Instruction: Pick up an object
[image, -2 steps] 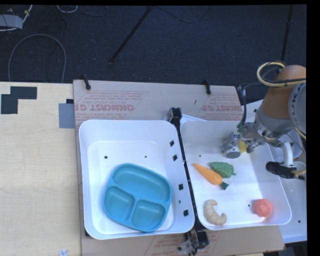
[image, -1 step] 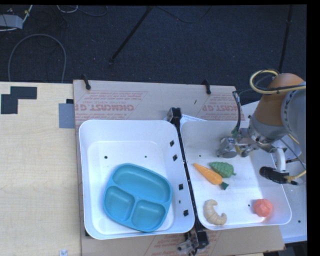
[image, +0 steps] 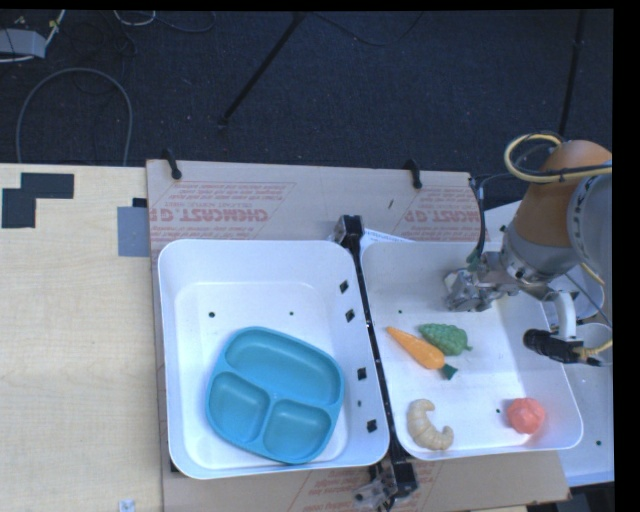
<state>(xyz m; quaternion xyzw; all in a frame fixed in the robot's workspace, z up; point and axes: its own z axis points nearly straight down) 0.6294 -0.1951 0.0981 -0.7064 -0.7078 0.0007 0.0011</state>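
Nearest the camera in the right bin (image: 560, 440), a pale croissant-shaped toy (image: 429, 425) is lying by the near wall, and a pink-red lump (image: 525, 415) is sitting toward the near right corner. Both are looking light and rigid, like moulded plastic play food; the croissant's curved back is offering a fair waist to pinch across, while the rounded lump is likely to roll out of a loose grip.

Farther in, an orange carrot (image: 417, 348) is lying slantwise, its thick end touching or just beside a green leafy piece (image: 444, 337). The carrot is probably smooth and slippery, so across its thicker middle is the place to take it.

Beyond these, the gripper (image: 470, 290) is hanging over the far part of the right bin; whether it is wide or narrow cannot be told, being small and blurred. The arm is partly cut off at the right.

In the left bin (image: 190, 270), a blue divided tray (image: 273, 393) is resting.
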